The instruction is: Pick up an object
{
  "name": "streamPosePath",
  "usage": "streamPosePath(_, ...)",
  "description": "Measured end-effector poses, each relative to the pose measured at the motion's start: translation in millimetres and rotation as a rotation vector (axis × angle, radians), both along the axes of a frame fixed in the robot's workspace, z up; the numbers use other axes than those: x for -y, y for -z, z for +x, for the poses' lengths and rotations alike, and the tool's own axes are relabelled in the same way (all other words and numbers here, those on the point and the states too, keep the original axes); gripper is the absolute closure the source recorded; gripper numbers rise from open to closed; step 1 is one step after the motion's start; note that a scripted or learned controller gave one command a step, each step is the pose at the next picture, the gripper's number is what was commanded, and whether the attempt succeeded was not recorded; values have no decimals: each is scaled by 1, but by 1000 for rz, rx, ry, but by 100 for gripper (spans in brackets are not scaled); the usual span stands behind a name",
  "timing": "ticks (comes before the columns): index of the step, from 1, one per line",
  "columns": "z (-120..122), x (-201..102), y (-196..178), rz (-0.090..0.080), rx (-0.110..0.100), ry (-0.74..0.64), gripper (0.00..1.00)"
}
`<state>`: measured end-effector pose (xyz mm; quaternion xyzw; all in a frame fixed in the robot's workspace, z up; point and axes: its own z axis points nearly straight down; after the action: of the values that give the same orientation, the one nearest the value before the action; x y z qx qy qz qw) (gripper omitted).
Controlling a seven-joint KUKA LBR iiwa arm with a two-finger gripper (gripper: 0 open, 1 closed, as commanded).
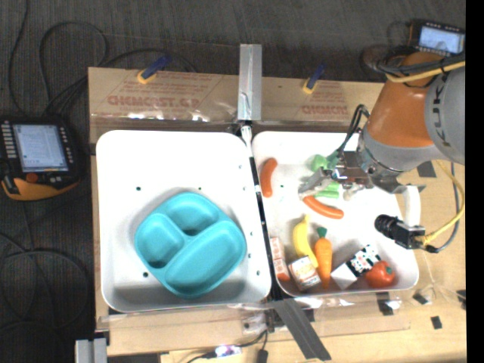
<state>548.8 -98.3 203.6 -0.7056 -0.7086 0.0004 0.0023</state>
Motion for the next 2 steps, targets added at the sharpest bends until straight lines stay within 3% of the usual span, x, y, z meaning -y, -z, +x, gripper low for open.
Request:
streamPosePath(1, 37, 32, 83, -4, 0, 31, 0)
streamPosePath(2, 62, 85, 22, -3, 4, -105, 0)
